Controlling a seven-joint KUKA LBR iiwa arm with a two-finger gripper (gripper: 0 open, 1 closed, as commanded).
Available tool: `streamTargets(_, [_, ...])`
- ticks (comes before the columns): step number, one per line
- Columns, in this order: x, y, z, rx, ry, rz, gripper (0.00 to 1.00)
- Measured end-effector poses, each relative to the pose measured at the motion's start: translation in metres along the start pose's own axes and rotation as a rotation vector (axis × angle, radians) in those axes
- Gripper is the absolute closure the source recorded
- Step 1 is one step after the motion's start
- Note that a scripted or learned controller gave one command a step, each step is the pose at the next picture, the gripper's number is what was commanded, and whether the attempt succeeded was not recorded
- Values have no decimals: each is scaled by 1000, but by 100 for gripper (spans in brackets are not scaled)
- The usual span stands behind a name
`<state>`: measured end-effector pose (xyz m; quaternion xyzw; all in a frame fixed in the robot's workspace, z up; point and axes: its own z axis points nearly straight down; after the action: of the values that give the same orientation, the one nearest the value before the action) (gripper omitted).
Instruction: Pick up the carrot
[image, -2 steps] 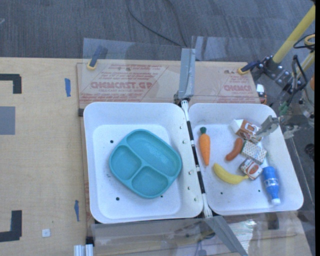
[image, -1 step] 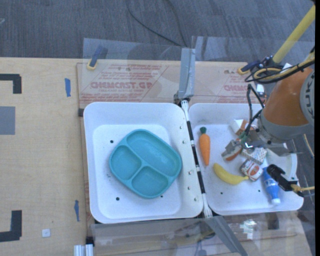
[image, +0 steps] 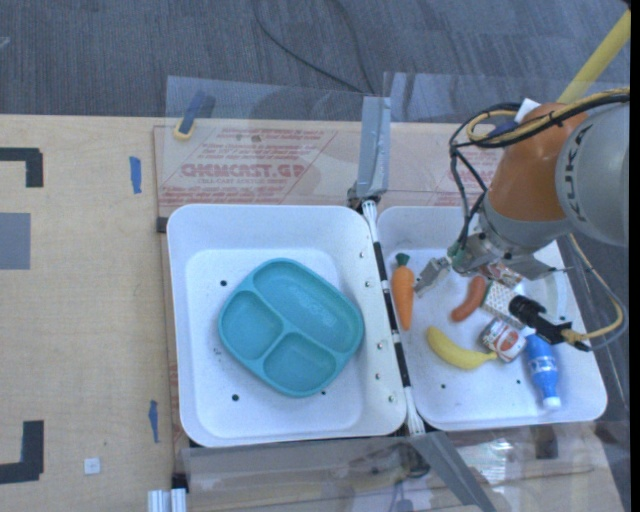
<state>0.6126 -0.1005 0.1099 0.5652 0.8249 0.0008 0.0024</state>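
Note:
The carrot (image: 402, 296), orange with a green top, lies lengthwise against the left wall of the right bin (image: 590, 400). My gripper (image: 467, 272) hangs over the upper middle of that bin, a little to the right of the carrot and apart from it. It is open, with one grey finger (image: 432, 276) pointing toward the carrot's top. Nothing is held between the fingers.
A small red-orange sausage (image: 468, 298) lies just below the gripper. A banana (image: 458, 350), a small can (image: 503, 340) and a blue bottle (image: 541, 370) lie lower right. The left bin (image: 190, 260) holds a teal divided plate (image: 290, 325).

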Motion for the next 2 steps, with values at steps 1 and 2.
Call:
streamTargets(1, [0,-10,21,-4,2,-364,0])
streamTargets(2, [-6,15,21,-4,-3,-524,0])
